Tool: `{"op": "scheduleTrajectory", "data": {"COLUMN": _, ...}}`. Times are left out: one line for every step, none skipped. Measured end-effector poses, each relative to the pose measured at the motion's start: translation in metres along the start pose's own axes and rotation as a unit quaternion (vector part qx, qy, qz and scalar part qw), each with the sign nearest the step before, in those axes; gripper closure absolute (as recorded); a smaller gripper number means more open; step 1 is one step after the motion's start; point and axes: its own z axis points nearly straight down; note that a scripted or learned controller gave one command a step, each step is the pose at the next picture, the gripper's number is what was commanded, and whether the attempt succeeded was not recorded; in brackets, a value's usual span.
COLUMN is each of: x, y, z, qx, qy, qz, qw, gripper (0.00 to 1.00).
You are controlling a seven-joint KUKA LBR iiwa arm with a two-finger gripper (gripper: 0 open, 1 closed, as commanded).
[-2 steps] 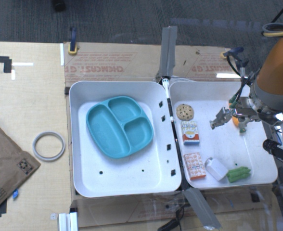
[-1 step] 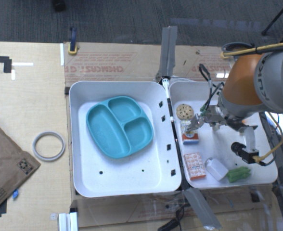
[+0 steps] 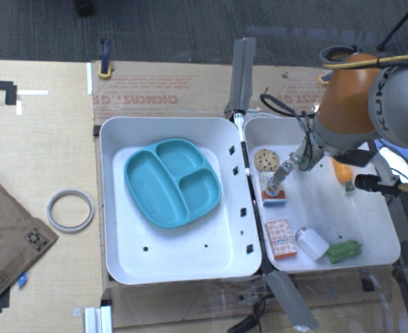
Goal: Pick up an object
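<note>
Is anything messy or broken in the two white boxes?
Nothing looks broken or spilled. The blue divided plate lies a bit crooked in the left bin. In the right bin, the cookie, orange box and green thing just lie scattered.

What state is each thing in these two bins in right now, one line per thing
Blue divided plate: flat, right side up, in the left bin.
Cookie: flat, right bin, near the divider.
Red and blue block: beneath the gripper, contact unclear.
Orange carton: lying flat.
White object: on its side, touching the green object.
Orange object: partly hidden by the arm.
</note>
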Motion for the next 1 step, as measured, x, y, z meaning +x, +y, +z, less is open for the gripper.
{"op": "scheduleTrajectory", "data": {"x": -0.0021, "y": -0.0013, "z": 0.0004, "qx": 0.001, "qy": 0.001, "qz": 0.208, "qw": 0.978, "gripper": 0.0}}
